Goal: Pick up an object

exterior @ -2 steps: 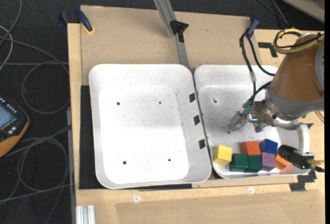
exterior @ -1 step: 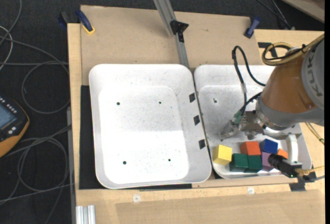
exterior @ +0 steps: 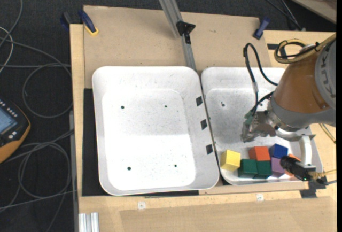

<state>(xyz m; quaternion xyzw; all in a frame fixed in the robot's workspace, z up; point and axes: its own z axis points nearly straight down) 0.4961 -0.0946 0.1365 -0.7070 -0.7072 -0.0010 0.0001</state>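
Blocks lie huddled along the near edge of the right bin (exterior: pixel 230 92): a yellow block (exterior: pixel 231 159), a green block (exterior: pixel 254 168), an orange-red block (exterior: pixel 261 153), a blue block (exterior: pixel 279 150) and a purple block (exterior: pixel 278 164). My gripper (exterior: pixel 252 132) hangs over the bin floor just behind the blocks, slightly left of the orange-red one. The arm's orange band (exterior: pixel 299 84) and grey wrist cover the bin's right side. Nothing shows between the fingers.
The left bin (exterior: pixel 144 129) sits beside the right one, with black clips (exterior: pixel 203 124) along the shared rim. A slanted metal pole (exterior: pixel 171 6) rises from behind the bins. Black cables (exterior: pixel 254 68) loop over the right bin's back.
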